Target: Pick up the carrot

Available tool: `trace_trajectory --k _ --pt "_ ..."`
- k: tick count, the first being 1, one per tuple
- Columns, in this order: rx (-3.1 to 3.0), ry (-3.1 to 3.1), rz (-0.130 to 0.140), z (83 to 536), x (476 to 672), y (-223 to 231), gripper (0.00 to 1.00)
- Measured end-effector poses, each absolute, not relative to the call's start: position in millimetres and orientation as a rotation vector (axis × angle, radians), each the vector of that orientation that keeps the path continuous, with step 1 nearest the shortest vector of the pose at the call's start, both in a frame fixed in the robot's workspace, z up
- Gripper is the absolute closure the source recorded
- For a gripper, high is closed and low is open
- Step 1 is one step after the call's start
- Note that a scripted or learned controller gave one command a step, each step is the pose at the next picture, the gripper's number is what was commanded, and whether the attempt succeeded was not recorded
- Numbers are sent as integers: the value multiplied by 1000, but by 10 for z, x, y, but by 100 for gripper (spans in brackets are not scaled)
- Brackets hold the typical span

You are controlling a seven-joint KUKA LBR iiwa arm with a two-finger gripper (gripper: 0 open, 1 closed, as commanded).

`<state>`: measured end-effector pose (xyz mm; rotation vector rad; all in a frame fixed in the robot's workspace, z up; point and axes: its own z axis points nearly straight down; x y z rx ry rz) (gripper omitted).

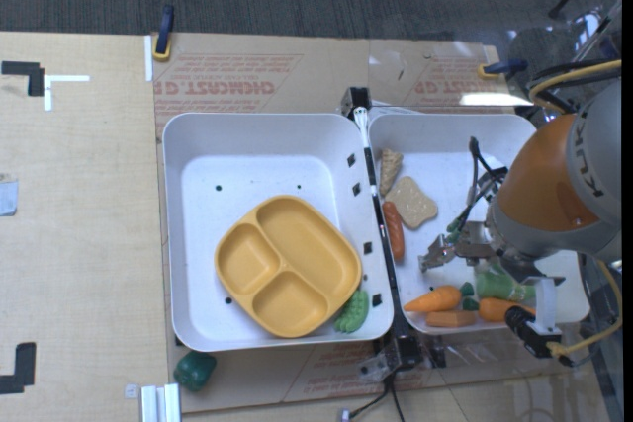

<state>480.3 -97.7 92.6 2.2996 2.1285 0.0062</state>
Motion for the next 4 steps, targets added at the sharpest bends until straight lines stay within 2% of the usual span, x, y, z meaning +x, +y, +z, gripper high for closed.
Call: trace_trajectory --k 1,2,4 --pt "2526 1845 16 943 4831 -1130 0" --pt "2535 1829 18 943 4842 -957 0" --pt "2737 1480 43 982 4893 -926 0"
